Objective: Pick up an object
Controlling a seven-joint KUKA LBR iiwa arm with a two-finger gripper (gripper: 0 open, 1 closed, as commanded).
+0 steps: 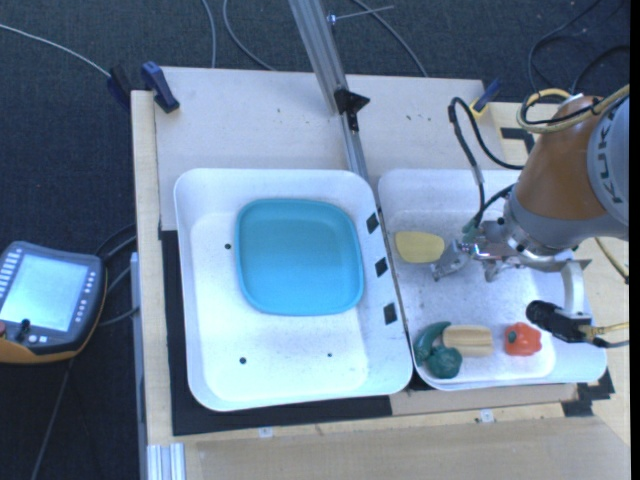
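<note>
Claw is hanging low inside the right bin, just right of the yellow piece; fingers look spread apart, nothing between them, so no grasp yet. Judging by the approach, the yellow piece is the likely pick, being nearest the claw and sitting alone with free room around it. The rest is lining the right bin's front wall: green piece, tan block touching it, red piece further right. They're crowded, harder to get fingers round. Left of the right bin, the left bin is holding a blue tray, nothing on it. Both bins are sitting on the surface
</note>
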